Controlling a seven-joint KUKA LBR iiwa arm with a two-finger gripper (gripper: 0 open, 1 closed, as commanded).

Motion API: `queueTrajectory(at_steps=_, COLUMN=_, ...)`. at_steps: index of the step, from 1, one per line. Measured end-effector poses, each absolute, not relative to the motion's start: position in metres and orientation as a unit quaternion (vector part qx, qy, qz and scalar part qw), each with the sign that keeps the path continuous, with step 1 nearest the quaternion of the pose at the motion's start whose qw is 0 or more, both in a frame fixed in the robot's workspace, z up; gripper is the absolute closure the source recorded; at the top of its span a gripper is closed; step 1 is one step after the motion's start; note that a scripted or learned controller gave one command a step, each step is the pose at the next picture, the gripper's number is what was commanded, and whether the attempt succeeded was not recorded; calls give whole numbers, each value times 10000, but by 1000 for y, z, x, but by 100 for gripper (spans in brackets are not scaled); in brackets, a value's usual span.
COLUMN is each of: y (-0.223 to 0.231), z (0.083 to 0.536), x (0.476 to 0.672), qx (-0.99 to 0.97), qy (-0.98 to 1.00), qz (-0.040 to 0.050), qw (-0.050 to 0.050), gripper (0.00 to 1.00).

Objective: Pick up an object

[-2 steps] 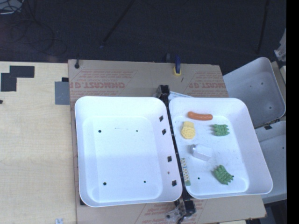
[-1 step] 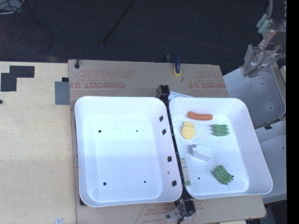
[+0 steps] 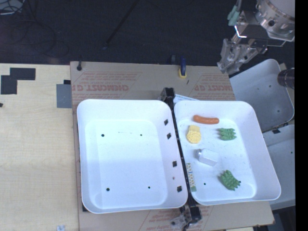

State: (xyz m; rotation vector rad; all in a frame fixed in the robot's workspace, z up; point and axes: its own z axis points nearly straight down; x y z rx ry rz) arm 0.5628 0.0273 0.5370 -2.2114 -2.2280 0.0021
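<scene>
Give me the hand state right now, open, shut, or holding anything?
Hand: cannot be told whether open or closed; nothing seen in it. It is up above the right bin's far corner.

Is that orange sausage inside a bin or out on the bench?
Inside: the orange sausage lies flat on the right white bin's floor, near its far rim.

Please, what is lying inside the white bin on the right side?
The right bin holds an orange sausage, a yellow corn piece, two green items and a clear block. Anything beneath them is covered.
</scene>
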Motion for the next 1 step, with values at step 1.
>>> queueTrajectory(at_steps=1, y=103, z=537, x=566, qx=-7044, qy=-7098, qz=8, qw=15, gripper=100)
